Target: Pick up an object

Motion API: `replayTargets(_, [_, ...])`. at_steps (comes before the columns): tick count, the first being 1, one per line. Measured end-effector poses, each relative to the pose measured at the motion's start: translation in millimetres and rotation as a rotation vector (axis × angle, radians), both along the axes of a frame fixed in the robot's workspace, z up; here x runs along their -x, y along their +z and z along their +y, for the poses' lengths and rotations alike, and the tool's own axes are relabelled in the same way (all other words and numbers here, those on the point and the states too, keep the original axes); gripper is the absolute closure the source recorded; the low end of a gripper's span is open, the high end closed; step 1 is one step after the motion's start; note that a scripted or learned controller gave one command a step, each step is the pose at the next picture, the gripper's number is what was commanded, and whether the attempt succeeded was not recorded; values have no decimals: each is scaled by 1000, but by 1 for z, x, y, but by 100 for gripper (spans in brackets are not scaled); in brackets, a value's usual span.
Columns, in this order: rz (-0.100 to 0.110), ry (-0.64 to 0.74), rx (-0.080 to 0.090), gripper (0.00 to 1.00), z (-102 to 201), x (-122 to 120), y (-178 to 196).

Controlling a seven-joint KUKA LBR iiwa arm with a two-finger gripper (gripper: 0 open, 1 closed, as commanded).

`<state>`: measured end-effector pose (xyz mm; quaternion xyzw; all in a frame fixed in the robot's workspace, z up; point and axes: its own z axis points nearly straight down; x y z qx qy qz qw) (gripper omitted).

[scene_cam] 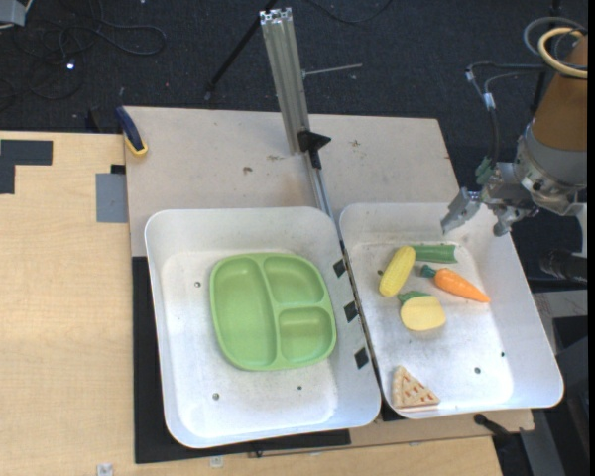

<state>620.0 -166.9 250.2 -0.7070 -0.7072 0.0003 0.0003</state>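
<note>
Hovering over right bin (535, 360) far rim: gripper (481, 214), jaws spread wide, holding nothing; corn (397, 271), carrot (461, 285) just below.

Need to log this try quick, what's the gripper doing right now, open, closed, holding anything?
Gripper: open, holding nothing, poised above the far edge of the right bin.

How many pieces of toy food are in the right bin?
4: a corn cob at upper left, a carrot right of it, a yellow lemon-like piece in the middle, a waffle wedge at the near edge.
</note>
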Motion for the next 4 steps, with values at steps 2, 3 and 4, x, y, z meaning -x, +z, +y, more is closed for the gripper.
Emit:
replayTargets(2, [8, -1, -1, 0, 0, 2, -122])
replayTargets(3, [-1, -1, -1, 0, 0, 1, -161])
replayTargets(4, [-7, -2, -2, 100, 0, -1, -148])
